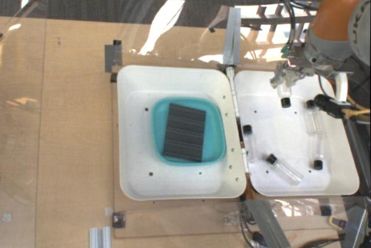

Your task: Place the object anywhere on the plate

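While the dark ribbed block [185, 133] is lying flat on the teal plate [217, 138] in the left bin [133, 90], the task is looking done from how things are sitting. Judging by its straight edges and grooved top, the block is likely stiff, light and not fragile; its long sides are offering the best hold, since the ridges would be giving some grip. Over the right bin [348, 177], among small clear vials [287, 170] with black caps, the gripper [286, 80] is hovering near the far rim, and whether it is spread or closed I cannot tell from this slant
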You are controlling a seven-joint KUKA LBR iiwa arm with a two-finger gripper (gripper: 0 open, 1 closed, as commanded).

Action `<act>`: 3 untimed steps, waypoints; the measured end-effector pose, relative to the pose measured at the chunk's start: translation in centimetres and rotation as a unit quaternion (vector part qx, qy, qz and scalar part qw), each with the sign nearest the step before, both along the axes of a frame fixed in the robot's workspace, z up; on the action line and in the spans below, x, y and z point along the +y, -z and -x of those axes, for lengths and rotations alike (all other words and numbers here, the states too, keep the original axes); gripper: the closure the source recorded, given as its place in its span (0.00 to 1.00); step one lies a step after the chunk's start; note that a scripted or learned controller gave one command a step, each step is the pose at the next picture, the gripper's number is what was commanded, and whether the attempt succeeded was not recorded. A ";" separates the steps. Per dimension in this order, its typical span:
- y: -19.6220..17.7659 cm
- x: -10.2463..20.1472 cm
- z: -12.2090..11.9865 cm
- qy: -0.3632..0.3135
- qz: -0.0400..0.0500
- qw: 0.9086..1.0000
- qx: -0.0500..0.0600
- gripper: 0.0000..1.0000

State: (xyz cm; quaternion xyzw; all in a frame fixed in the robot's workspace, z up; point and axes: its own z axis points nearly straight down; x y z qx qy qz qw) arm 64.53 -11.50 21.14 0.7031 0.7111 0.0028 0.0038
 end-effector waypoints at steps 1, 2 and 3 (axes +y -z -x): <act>2.7 4.4 4.1 -0.056 0.000 0.998 0.003 1.00; 2.6 9.7 5.4 -0.204 0.001 0.979 0.002 1.00; 2.6 17.8 11.6 -0.273 0.001 0.962 0.002 1.00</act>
